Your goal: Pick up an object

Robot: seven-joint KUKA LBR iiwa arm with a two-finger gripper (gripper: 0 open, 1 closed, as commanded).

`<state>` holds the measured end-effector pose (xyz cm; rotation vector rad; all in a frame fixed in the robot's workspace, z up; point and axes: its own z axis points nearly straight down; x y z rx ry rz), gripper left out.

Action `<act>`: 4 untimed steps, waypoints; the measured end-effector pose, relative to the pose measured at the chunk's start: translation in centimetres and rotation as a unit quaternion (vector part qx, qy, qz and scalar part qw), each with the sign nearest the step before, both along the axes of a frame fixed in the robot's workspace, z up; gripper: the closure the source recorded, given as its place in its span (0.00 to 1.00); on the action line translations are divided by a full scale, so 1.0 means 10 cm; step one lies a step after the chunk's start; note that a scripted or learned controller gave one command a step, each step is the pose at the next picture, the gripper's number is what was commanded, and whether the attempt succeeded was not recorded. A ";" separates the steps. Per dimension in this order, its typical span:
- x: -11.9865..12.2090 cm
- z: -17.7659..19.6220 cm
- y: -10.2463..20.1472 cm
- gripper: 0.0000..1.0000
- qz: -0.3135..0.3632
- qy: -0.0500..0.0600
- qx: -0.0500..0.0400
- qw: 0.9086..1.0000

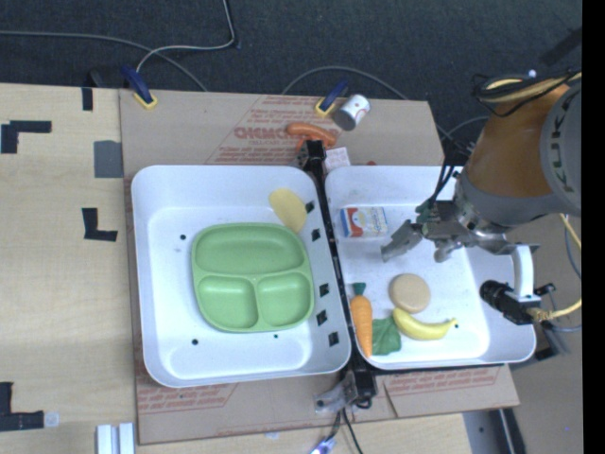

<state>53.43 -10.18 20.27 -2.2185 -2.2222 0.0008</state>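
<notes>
Above the right bin, jaws hover, spread uncertain, between carton and cookie.

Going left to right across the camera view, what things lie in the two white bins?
Green divided plate → yellow lemon-shaped piece → carrot → small carton → tan round cookie-like piece → banana.

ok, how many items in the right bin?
4: a carton at its upper left, a cookie centre, a banana below it, a carrot lower left. The arm may hide more.
</notes>
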 end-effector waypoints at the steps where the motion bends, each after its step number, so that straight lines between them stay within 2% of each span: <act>1: 0.58 -1.08 0.03 0.00 0.000 0.001 0.000 1.000; 2: 0.89 -1.17 0.03 0.00 0.000 -0.002 0.000 1.000; 3: 1.35 -1.17 0.01 0.00 0.000 -0.002 -0.001 1.000; 4: 1.35 -1.07 0.01 1.00 0.001 -0.002 -0.002 1.000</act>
